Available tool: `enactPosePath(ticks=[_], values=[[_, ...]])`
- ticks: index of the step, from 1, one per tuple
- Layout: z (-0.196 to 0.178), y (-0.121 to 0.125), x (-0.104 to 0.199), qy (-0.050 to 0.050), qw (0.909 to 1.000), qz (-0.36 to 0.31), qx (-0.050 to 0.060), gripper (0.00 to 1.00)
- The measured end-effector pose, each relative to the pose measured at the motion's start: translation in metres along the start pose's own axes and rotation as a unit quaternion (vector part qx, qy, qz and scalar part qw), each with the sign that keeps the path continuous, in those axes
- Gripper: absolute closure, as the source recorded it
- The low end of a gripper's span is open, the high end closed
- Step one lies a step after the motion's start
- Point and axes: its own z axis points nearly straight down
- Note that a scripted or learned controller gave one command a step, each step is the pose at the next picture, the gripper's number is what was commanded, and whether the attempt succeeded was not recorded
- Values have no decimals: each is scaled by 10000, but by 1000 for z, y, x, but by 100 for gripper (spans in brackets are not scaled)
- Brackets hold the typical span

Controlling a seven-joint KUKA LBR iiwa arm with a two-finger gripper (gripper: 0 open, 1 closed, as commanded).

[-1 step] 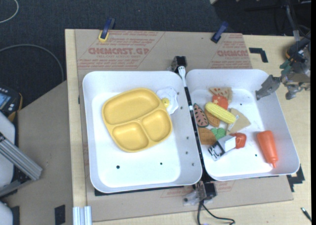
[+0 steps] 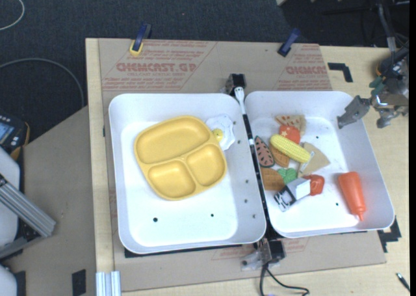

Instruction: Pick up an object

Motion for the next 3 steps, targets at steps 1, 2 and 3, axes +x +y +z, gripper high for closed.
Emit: enactPosePath(ticks=[1,2,3], values=[[59,4,-7,14,10000,4,39,0],[118,7,1,18,10000,-3,41,0],[175,15,2,16,10000,-1,38,0]])
